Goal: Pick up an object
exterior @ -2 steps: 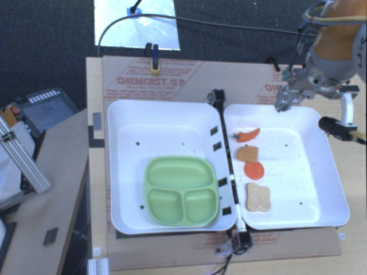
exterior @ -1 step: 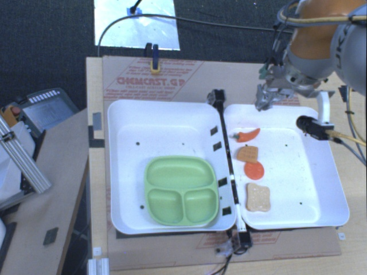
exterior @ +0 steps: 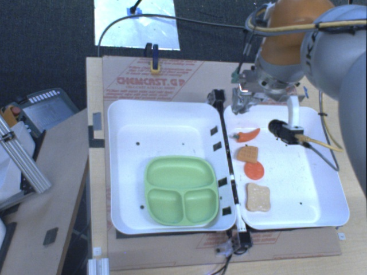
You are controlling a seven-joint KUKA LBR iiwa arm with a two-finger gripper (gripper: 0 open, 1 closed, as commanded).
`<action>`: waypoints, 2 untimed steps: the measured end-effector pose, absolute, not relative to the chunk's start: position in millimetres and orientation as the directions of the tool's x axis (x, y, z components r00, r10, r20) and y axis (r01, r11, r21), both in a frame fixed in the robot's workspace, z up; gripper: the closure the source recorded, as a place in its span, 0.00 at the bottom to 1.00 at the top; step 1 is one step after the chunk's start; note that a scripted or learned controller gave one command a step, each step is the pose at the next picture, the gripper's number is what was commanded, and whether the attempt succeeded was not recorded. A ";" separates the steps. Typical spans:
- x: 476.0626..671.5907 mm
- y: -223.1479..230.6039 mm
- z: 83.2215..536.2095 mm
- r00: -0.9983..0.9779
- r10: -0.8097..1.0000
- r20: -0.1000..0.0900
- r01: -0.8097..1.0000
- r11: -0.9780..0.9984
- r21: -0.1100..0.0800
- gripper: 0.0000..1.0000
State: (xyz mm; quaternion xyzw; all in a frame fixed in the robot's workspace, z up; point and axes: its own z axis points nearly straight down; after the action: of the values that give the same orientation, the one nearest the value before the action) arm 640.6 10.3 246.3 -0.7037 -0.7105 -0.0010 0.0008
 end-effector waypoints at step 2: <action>628.1 106.0 237.2 -0.008 1.000 0.001 1.000 0.008 0.000 1.00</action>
State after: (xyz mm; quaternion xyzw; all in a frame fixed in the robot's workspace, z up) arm 628.1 106.0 237.2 -0.7044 -0.7098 -0.0005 0.0002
